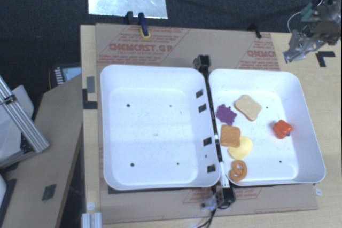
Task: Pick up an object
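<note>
Tool [295, 54] high; toast [248, 107] axis diag.

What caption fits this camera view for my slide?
Gripper hovers beyond the right bin, which holds toy foods including a bread slice and a pretzel.

The left bin [155, 125] is bare across its whole floor, so free passage is offered there. In the right bin [299, 115], the inner side is crowded: a purple piece [226, 114], toast [248, 107], a cracker [230, 136], a yellow disc [241, 148] and a pretzel [238, 170] are clustered near the divider [212, 125], cracker and disc touching. A red piece [281, 128] lies apart toward the outer wall. Open floor is left between the cluster and the red piece, and along the bin's near right corner. The gripper [299, 50] is held beyond the bin's far right corner.
</note>
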### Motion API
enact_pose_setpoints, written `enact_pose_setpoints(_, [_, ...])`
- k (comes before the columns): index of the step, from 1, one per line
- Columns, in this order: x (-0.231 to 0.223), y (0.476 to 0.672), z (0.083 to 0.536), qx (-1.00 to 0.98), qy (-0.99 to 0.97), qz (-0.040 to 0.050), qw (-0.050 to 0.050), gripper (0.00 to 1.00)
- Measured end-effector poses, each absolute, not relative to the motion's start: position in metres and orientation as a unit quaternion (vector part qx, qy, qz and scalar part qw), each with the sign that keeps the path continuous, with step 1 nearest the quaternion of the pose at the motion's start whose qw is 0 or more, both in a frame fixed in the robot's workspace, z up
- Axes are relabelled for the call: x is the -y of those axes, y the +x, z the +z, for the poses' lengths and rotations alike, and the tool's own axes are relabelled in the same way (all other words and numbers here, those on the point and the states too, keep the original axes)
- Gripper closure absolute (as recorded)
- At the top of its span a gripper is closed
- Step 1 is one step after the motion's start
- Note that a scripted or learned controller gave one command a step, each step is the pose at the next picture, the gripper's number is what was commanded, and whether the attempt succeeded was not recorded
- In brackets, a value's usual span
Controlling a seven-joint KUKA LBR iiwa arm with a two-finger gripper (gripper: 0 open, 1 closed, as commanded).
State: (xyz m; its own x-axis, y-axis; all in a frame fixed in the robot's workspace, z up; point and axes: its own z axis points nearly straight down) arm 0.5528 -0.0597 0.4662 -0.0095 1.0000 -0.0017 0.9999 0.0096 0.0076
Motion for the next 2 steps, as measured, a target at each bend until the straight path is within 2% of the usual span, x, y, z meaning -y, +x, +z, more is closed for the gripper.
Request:
enact_pose_setpoints(1, [0.129, 0.508, 0.475, -0.705, 0.709, 0.0004, 0.002, 1.00])
enact_pose_setpoints(2, [0.204, 0.496, 0.539, -0.705, 0.709, 0.0011, 0.006, 1.00])
